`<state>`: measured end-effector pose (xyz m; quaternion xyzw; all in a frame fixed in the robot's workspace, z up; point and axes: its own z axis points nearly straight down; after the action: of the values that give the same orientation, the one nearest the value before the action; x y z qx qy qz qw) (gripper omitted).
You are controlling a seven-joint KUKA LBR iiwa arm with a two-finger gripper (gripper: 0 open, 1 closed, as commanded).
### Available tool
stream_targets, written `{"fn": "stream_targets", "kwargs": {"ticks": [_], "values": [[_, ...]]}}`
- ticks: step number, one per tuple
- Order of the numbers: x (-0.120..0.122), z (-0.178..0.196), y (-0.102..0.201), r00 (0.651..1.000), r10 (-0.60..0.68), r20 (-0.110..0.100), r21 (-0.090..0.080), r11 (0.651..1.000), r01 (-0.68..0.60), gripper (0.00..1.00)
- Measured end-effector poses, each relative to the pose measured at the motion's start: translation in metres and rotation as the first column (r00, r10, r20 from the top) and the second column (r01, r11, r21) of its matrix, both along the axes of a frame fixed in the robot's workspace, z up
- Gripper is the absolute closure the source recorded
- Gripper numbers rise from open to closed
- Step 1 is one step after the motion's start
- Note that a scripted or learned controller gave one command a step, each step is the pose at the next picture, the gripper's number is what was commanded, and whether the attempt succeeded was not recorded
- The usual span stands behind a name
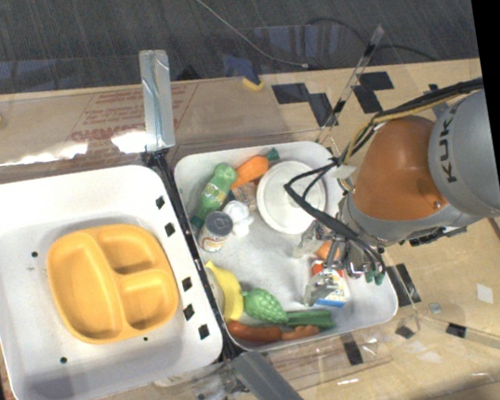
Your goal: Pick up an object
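Lowered into right bin (380, 310) — tool (328, 265) near small carton (333, 292) by front right corner; grip state impossible to tell. Crowded alongside: white plate (278, 201), green bottle (213, 189), banana (227, 287). Yellow divided tray (111, 282) in left bin (9, 280).

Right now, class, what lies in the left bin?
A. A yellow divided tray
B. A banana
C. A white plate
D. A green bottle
A: the yellow divided tray lies alone in the left bin, while the green bottle, white plate and banana lie in the right bin.
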<state>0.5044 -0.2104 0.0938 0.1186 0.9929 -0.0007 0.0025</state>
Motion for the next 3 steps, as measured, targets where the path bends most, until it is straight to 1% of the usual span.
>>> {"fn": "stream_targets", "kwargs": {"ticks": [1, 2, 3], "values": [[-0.021, -0.001, 0.007, 0.999, -0.046, -0.002, 0.002, 0.999, 0.046, 0.00], [0.001, 0.000, 0.001, 0.999, -0.033, -0.001, 0.001, 0.999, 0.033, 0.00], [0.004, 0.011, 0.002, 1.000, -0.026, 0.003, 0.000, 1.000, 0.026, 1.00]]}}
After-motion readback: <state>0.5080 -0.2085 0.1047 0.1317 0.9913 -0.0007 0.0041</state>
